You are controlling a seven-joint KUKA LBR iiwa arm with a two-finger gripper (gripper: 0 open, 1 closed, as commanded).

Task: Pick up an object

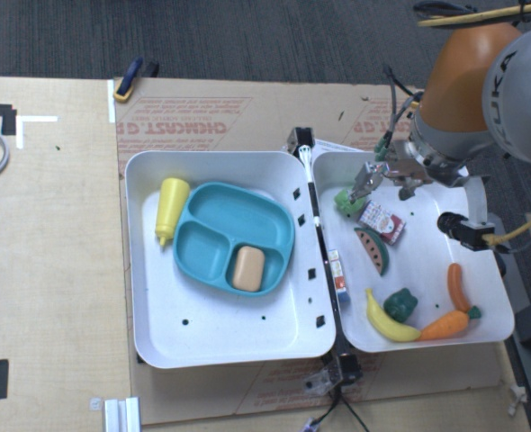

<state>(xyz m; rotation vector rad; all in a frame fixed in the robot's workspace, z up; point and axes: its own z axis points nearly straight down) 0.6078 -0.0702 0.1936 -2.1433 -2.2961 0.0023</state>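
Observation:
My gripper (368, 182) hangs over the back left part of the right bin (427, 241), reaching in from the right. Its tip is just above and right of a small green toy (347, 202) and just behind a red and white carton (382, 224). I cannot see anything held in it. A watermelon slice (373, 249) lies in front of the carton. Along the bin's front edge lie a banana (389, 321), a dark green vegetable (400, 303), a carrot (445, 325) and an orange sausage (455, 285).
The left bin (157, 313) holds a yellow bottle (169, 209) and a teal divided plate (207, 241) with a tan bun (247, 268) in one compartment. A small tube (337, 274) lies by the right bin's left wall. The arm covers that bin's back right corner.

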